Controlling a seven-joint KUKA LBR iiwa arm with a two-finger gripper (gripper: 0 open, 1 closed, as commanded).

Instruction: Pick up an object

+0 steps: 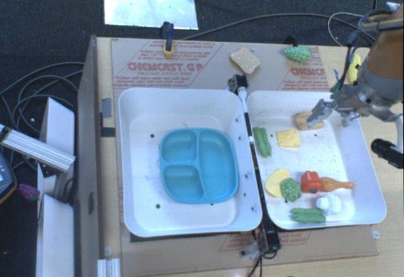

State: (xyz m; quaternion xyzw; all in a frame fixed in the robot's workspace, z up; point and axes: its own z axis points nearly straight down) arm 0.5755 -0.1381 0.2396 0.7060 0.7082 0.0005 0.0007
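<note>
The right bin point(363, 143) holds several toy foods. A tan piece point(304, 120) lies near its back, with a yellow wedge point(288, 138) and a green pod point(262, 141) close by. Toward the front are a yellow slice point(276, 182), a broccoli floret point(290, 190), a red pepper point(310, 182), an orange piece point(336, 184), a white item point(329, 204) and green beans point(308, 214). My gripper point(334, 113) hangs over the bin's back right part, open, nothing between its fingers. Its left finger point(320, 108) is just right of the tan piece.
A blue divided plate point(199, 165) lies in the left bin point(136, 143). On the cardboard behind the bins sit a bread slice point(245, 60), a green bunch point(297, 53) and a yellow clamp point(168, 39). Cables run behind the arm at the upper right.
</note>
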